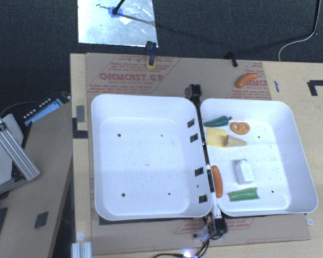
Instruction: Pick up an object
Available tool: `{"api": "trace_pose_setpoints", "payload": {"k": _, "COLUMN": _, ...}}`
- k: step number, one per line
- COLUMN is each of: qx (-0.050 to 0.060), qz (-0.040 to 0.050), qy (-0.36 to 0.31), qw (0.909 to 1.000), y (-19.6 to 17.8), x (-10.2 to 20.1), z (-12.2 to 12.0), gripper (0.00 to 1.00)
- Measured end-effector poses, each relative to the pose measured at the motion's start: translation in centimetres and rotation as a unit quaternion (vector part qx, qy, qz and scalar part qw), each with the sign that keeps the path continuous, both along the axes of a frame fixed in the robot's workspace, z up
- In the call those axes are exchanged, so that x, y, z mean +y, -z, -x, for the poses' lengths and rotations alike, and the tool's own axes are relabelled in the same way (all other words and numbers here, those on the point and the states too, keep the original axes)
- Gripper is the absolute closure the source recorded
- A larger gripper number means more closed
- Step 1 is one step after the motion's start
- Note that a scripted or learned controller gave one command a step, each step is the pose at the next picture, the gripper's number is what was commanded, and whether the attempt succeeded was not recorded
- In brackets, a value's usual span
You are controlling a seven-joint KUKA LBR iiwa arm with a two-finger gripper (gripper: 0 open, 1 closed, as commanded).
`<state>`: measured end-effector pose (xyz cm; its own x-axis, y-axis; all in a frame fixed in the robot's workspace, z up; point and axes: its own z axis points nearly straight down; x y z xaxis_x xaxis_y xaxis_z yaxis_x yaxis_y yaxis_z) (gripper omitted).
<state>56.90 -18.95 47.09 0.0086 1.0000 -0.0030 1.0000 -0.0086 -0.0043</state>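
The right bin (296, 144) holds several small items. A green pepper-like piece (217, 121) lies near its top left, with a pretzel (239, 127) just to its right. Below them sit a yellow wedge (217, 139) and a tan cone-shaped piece (237, 141). A small white block (244, 171) rests mid-bin. An orange sausage (217, 180) lies along the left wall, and a green bar (243, 194) lies near the front.
The left bin (145, 155) sits beside the right one, joined by a black clipped divider (202, 149). Another orange sausage (246, 80) lies on the cardboard behind the bins. A blue-and-yellow clamp (151, 54) stands at the bench's back edge.
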Motion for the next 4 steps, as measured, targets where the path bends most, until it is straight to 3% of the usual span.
{"api": "trace_pose_setpoints", "payload": {"k": 1, "qx": -0.005, "qz": 0.0003, "qy": -0.007, "qw": 1.0, "y": -2.7, "x": -1.7, "z": -7.4, "gripper": 1.0}}
{"api": "trace_pose_setpoints", "payload": {"k": 2, "qx": -0.006, "qz": 0.0002, "qy": -0.007, "qw": 1.0, "y": -6.7, "x": -1.6, "z": -10.0, "gripper": 1.0}}
{"api": "trace_pose_setpoints", "payload": {"k": 3, "qx": 0.003, "qz": -0.0039, "qy": -0.008, "qw": 1.0, "y": 5.7, "x": 3.9, "z": -5.9, "gripper": 1.0}}
{"api": "trace_pose_setpoints", "payload": {"k": 4, "qx": -0.005, "qz": -0.0003, "qy": -0.007, "qw": 1.0, "y": 2.1, "x": 2.6, "z": -10.0, "gripper": 1.0}}
